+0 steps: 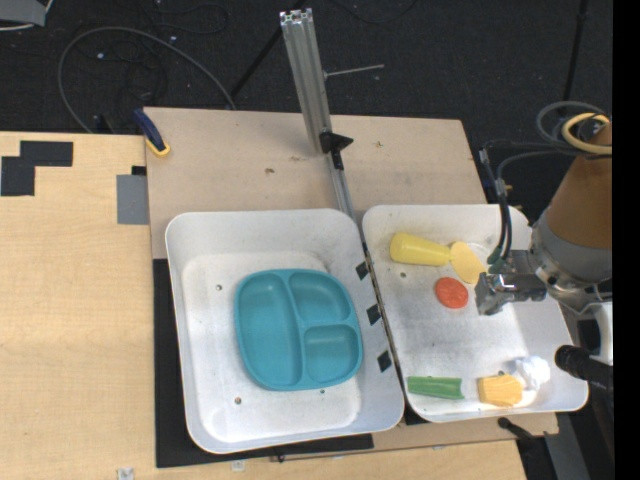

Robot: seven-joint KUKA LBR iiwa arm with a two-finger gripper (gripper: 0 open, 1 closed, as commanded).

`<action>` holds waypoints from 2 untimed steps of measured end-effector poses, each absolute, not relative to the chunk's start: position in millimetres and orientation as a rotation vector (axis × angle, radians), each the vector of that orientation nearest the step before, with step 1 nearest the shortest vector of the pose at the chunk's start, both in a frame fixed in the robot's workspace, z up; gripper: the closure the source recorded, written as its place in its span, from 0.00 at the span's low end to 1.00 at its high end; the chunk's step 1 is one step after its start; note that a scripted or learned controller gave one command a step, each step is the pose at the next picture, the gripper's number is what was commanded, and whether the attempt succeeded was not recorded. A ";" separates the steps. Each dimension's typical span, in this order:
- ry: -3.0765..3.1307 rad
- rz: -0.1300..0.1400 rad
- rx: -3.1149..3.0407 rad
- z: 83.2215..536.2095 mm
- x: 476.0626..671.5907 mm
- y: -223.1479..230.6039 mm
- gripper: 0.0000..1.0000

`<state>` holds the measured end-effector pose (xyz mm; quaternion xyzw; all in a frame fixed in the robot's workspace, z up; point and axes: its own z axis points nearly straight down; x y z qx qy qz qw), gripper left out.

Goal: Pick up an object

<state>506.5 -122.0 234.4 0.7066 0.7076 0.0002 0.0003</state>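
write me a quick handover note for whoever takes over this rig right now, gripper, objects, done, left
Gripper: low over the right bin, beside the red piece; nothing seen between its fingers.
Right bin: yellow piece at the far end, red piece just below it, green piece and orange-yellow piece at the near edge.
Left bin: teal divided tray.
Done: no pick visible.
Left: grasp and lift one object.
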 end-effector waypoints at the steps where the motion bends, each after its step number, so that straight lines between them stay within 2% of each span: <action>1: 2.228 0.001 2.218 239.2 527.9 -81.0 1.00; 2: 2.229 0.001 2.217 246.0 544.7 -28.2 1.00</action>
